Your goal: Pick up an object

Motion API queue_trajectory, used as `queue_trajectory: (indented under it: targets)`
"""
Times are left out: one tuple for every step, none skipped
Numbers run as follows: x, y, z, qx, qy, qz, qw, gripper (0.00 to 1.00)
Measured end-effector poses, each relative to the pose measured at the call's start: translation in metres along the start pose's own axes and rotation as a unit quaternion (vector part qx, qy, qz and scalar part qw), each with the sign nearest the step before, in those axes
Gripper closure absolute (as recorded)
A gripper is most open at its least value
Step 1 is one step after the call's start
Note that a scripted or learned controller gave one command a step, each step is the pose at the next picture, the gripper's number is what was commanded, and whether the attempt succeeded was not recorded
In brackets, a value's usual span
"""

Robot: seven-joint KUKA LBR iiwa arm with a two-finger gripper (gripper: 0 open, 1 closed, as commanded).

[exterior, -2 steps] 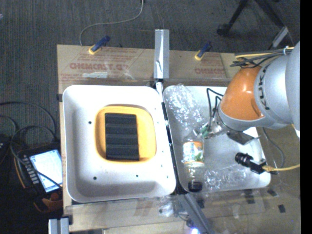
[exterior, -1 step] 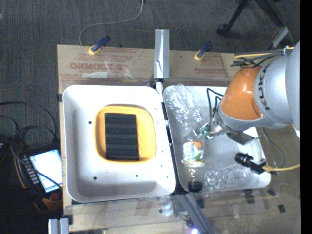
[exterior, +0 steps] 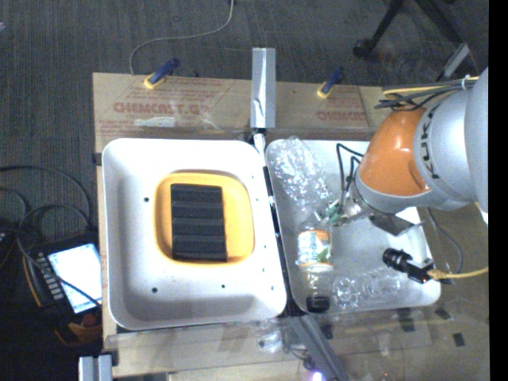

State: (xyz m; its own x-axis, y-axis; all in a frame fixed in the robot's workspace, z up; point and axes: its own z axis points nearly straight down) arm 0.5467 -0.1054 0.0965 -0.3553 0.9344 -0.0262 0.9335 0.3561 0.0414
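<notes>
A yellow tray [exterior: 242, 213] with a black ribbed insert [exterior: 198, 221] lies in the white left bin [exterior: 127, 236].

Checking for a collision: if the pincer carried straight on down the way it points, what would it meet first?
Probably the crumpled clear plastic or the small bottle in the right bin; the pincer sits just above them, though depth is unclear.

- Left bin [exterior: 127, 213]: yellow tray [exterior: 242, 221] holding a black ribbed block [exterior: 197, 222].
- Right bin [exterior: 361, 272]: clear crumpled plastic [exterior: 298, 173] at the top, small bottle [exterior: 315, 248] lying mid-bin, black cap [exterior: 317, 302] at the lower edge.
- Arm [exterior: 432, 149] over the right bin.
</notes>
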Motion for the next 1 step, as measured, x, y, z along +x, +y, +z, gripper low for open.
queue_trajectory:
  targets:
    - [0.0000, 0.0000, 0.0000, 0.000, 0.000, 0.000, 1.0000, 0.00]
